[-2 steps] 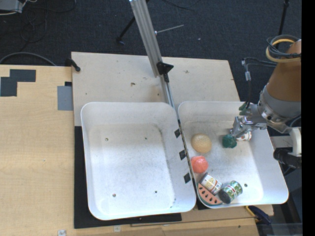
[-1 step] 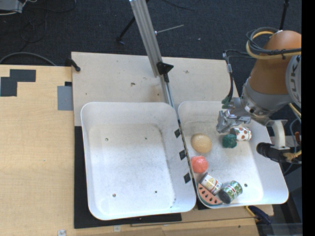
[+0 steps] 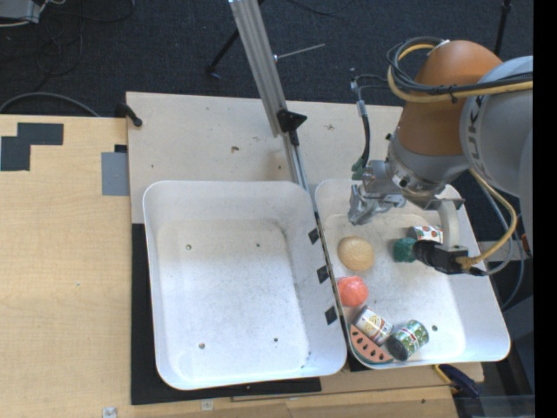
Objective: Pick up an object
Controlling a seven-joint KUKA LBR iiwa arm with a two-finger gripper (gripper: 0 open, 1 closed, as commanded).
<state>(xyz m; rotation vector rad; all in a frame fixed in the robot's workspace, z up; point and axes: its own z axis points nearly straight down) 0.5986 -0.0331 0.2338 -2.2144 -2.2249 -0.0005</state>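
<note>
The right bin [image 3: 474, 333] holds several small objects. A tan round potato-like lump [image 3: 355, 253] lies near its left wall, with a red-orange ball [image 3: 352, 291] just below it. A small green block [image 3: 405, 250] sits to the right of the lump. At the front lie a small can [image 3: 372, 325], a green can [image 3: 409, 338] and a watermelon slice toy [image 3: 366, 349]. My gripper [image 3: 359, 214] hangs over the bin's far left part, just above the tan lump, with nothing seen between its fingers.
The left bin [image 3: 174, 225] lies beside the right one. A slanted metal rail [image 3: 261, 59] rises from the divider between the bins. The grey arm with its orange band [image 3: 448, 94] covers the right bin's far right corner. Cables trail near the wrist.
</note>
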